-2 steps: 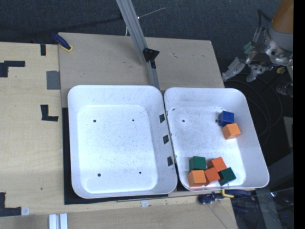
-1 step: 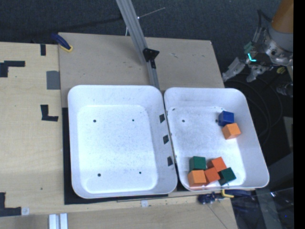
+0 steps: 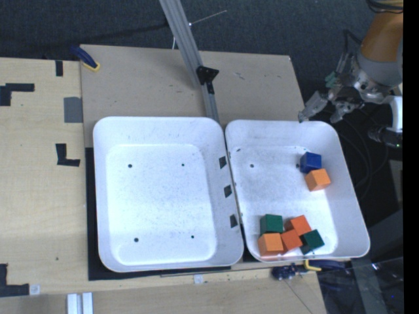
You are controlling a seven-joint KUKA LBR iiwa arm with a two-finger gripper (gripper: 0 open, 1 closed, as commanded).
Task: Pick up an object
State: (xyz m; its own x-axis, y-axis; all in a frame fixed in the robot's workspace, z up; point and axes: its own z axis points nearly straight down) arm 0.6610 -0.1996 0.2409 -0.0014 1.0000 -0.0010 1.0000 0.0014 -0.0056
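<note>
Tool [image 3: 321, 104] sits past the top right corner of the right bin [image 3: 340, 142], off the counter [image 3: 144, 77] — grip state can't tell, nothing seen in it. Blocks all in the right bin: blue block [image 3: 311, 160] touching an orange block [image 3: 318, 179] near the right wall; cluster at the near edge — green block [image 3: 271, 224], two orange, one dark green. Left bin [image 3: 105, 175] alongside.

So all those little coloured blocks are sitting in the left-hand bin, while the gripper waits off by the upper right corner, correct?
Not quite. The camera view shows the blocks lying in the right bin, not the left. The gripper is indeed off by the upper right corner.
</note>
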